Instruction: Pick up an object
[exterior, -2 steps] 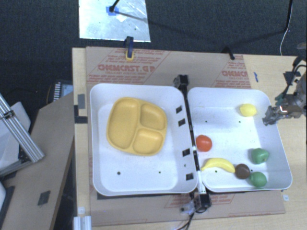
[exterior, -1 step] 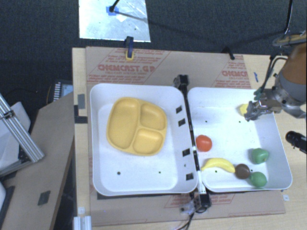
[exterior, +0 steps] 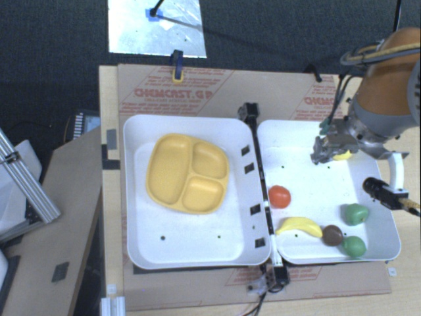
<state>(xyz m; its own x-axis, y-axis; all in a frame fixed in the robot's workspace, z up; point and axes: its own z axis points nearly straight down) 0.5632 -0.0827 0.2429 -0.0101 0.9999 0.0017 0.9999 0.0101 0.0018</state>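
Observation:
My gripper (exterior: 323, 153) hangs over the back part of the right bin (exterior: 296, 143), reaching in from the right. A small yellow thing (exterior: 342, 155) shows just to its right, partly hidden by the wrist; whether it is held cannot be told. Further forward in the same bin lie a red ball-like fruit (exterior: 279, 197), a yellow banana (exterior: 299, 226), a brown rounded piece (exterior: 332, 235) and two green pieces (exterior: 355, 213) (exterior: 354, 245). All of these are well apart from the gripper.
The left bin (exterior: 141, 236) holds a yellow divided plate (exterior: 187, 173). A black divider (exterior: 258, 176) runs between the bins. Bare white floor lies in the right bin's back left part.

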